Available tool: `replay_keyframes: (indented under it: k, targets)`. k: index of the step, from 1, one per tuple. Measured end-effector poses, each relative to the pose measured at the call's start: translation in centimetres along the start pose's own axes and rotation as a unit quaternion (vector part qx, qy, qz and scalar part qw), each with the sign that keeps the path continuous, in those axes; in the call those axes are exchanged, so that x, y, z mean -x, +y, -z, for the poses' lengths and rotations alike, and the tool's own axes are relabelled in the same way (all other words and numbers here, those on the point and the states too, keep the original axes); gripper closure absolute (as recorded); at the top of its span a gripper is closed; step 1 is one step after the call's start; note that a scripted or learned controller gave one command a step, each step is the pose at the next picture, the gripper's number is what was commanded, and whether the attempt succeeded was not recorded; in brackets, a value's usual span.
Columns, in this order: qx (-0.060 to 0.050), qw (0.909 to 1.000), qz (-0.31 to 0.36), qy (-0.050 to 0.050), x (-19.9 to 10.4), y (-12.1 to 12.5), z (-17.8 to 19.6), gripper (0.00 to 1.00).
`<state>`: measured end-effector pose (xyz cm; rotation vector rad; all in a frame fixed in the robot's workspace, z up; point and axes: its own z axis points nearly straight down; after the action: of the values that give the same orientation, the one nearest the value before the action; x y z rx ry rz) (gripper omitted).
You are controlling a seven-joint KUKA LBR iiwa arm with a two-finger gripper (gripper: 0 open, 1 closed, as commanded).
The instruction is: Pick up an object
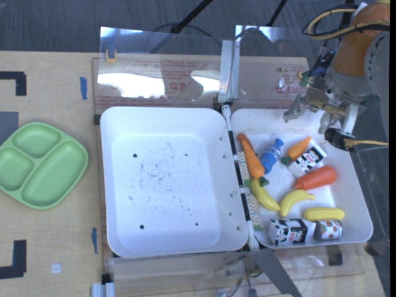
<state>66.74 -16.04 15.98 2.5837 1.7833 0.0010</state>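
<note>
Judging from this frame, the pick is not yet made: nothing is seen between the fingers, and every object is lying in the right bin [362, 218]. The gripper [311, 117] is positioned at the upper right of the frame, over the top edge of that bin, hung from the grey arm [365, 54] with its orange band. The fingers are seen apart, one prong towards the bin's upper left corner and one further right, with nothing clamped. Left to do, as judged: descent onto an object, closure, lift. The right bin is loaded. An orange carrot [249, 155] is lying along its left wall, with a blue bottle [271, 155] just beside it. A smaller carrot [297, 149] is touching a black-and-white carton [309, 158], and a larger orange carrot [315, 178] is lying below them. Two bananas [264, 195] [295, 199] are set end to end near the centre, a yellow corn-like piece [323, 214] lower right. A second cow-print carton [288, 231] and a small can [328, 229] are resting against the bottom wall. The closest objects to the gripper are judged to be the smaller carrot and the carton beside it. The left bin [167, 178] is marked only with faint scuffs and a few dots. A green divided plate [40, 164] is sitting on the worktop [49, 240] at the left of the frame.
</note>
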Motion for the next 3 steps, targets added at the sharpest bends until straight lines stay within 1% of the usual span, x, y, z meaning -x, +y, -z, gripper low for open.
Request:
replay_keyframes:
  k: [1, 2, 3]
  targets:
    - [0.000, 1.0000, -0.003, 0.000, 4.2, 1.6, 8.0, 0.00]
    - [-0.002, 1.0000, -0.007, 0.000, 3.3, -3.8, 11.0, 0.00]
    - [-0.001, 0.9954, 0.096, 0.001, 0.8, -5.6, -1.5, 0.00]
